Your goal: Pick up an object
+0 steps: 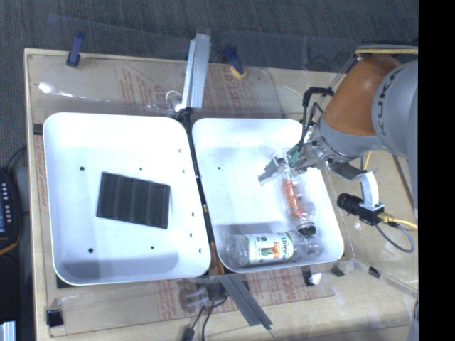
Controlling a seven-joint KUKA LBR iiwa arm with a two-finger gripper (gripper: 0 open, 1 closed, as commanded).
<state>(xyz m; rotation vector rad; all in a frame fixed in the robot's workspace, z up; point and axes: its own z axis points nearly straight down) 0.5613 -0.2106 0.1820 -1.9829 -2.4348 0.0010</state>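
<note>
Two shallow white bins sit side by side on a table (43, 77), seen from above at a slant. A grey arm with an orange band (359, 105) reaches in from the right of the frame, and its pincer (281, 166) hangs over the upper middle of the right bin (234, 141). Whether the pincer is open or closed cannot be told, and nothing can be seen caught in it.

Just below the pincer lies a small clear bottle with orange contents (293, 197), running up and down the frame, with its dark cap (306, 229) toward the bottom. Along the bin's lower edge lies a larger clear plastic bottle with a green and orange label (270, 249), on its side, running left to right. The left bin (71, 141) holds a flat black rectangular pad with ribbed lines (134, 199), slightly tilted.

The small bottle looks the nearest target. A good grasp would probably close across its narrow width, not along its length, and come straight down on its middle. Both bottles are smooth, round and glossy, so they will likely roll or slip if pinched off centre. The flat pad lies flush with the bin floor and would likely be harder to get under.
</note>
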